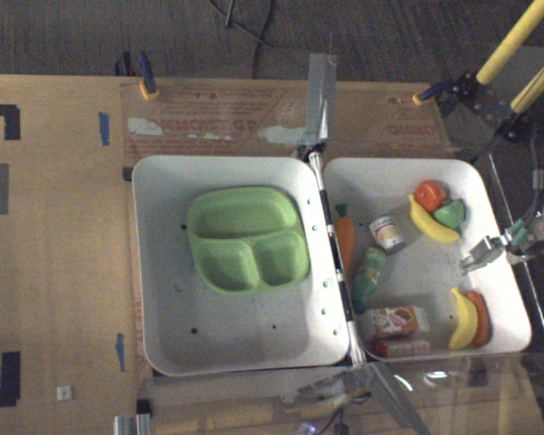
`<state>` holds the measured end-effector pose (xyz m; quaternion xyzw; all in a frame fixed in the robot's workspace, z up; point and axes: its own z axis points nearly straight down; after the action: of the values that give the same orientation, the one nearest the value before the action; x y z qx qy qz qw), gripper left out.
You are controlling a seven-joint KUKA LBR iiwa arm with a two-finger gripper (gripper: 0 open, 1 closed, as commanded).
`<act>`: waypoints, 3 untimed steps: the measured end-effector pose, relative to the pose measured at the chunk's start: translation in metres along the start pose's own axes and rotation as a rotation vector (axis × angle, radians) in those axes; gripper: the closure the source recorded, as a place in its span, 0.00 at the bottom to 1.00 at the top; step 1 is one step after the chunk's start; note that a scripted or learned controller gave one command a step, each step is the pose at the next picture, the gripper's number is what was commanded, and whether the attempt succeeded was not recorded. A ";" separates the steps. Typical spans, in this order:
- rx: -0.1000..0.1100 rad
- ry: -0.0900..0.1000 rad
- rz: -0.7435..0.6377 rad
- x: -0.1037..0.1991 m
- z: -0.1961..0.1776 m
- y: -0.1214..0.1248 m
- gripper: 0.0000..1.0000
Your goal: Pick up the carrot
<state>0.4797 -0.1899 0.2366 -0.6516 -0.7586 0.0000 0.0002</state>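
The carrot (344, 241) is orange with a green top. It lies lengthwise against the left wall of the right bin (503, 208), green end pointing away from the camera. My gripper (482, 255) is a small metallic shape low over the right side of that same bin, near its right wall. It is far to the right of the carrot, with a can and a bottle lying between them. Nothing is seen held in it.
A green bottle (369, 277) lies just right of the carrot, a small can (387, 232) beside it. Further right are a banana (432, 224), a red fruit (430, 194) and a green pepper (451, 214). A carton (395, 320) and second banana (462, 319) lie near the front. A green divided plate (247, 238) sits in the left bin (159, 270).
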 end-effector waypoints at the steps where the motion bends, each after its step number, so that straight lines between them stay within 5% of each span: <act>1: -0.001 0.000 -0.212 0.004 0.135 0.058 0.00; 2: -0.023 -0.016 -0.393 0.053 0.146 0.016 0.00; 3: -0.024 -0.018 -0.392 0.052 0.135 0.016 1.00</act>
<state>0.4874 -0.1366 0.1012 -0.4916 -0.8707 -0.0033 -0.0147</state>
